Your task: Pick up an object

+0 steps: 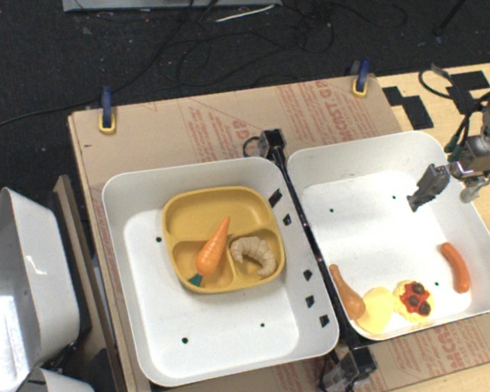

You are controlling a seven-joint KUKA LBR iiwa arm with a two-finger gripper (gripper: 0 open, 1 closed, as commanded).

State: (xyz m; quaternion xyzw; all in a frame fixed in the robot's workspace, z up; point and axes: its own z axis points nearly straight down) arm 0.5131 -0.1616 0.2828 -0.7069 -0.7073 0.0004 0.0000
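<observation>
My gripper [449, 186] hangs over the right edge of the right bin [351, 164]. It is open, with nothing between its fingers. One dark finger [427, 186] points left over the bin floor. Along the bin's front lie an orange drumstick-shaped toy [346, 291], a pale yellow piece with a red and dark topping [404, 301] and an orange sausage [457, 266]. The sausage is the closest, a little in front of the gripper and apart from it.
The left bin [143, 253] holds a yellow divided plate [183, 211] with a toy carrot [213, 247] and a pale shrimp-like piece [254, 254]. A black divider [298, 228] runs between the bins. Cables lie on the dark floor behind the bench.
</observation>
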